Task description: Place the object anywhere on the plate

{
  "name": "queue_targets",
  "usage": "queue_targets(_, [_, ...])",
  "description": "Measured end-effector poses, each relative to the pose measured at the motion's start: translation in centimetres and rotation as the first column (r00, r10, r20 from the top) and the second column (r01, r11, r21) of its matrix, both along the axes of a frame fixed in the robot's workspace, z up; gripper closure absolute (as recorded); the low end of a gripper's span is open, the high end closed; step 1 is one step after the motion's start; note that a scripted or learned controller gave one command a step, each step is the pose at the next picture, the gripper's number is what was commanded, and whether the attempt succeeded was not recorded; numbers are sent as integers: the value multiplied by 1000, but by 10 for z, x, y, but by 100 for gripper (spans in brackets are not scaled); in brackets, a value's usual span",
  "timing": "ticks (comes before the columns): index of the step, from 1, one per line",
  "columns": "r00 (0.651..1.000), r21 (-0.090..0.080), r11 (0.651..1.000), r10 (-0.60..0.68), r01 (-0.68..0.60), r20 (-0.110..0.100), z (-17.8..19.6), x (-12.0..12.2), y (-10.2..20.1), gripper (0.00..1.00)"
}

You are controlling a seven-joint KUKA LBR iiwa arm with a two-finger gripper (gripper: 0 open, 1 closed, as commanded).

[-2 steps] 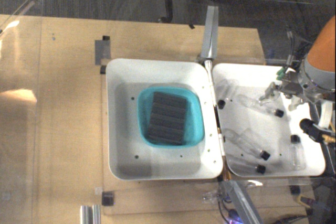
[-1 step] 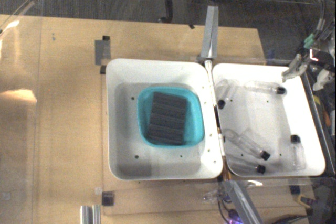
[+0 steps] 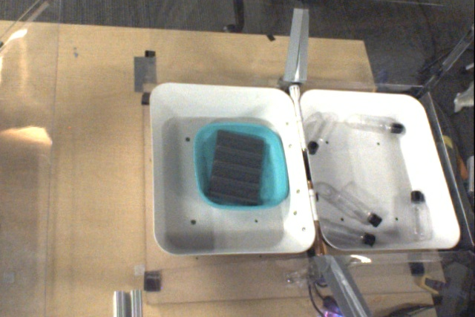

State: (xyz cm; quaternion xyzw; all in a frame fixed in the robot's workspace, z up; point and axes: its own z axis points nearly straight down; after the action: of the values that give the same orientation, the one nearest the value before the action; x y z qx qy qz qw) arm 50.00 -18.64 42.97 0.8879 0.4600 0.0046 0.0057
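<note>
- Two white bins are seen side by side on the wooden bench (image 3: 74, 197).
- A teal plate (image 3: 202, 159) is set on the floor of the left bin (image 3: 159, 182), roughly at its middle.
- The dark grey ridged object (image 3: 237, 167) lies flat on the plate, inside its rim, with its ridges running across its width and its long side slightly tilted to the bin walls.
- In the right bin (image 3: 438, 182), several clear tubes (image 3: 349, 204) with black caps are scattered, lying flat. Their outlines are faint against the white, so perhaps five can be counted.
- The tubes are kept well apart from the plate by the bin walls between them.
- A grey metal bar (image 3: 297, 48) is seen above the seam where the two bins meet.
- The state of the end effector cannot be told here.
</note>
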Motion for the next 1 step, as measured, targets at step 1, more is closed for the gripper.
queue_targets(1, [993, 0, 993, -116, 116, -2, 6, -10, -9, 0])
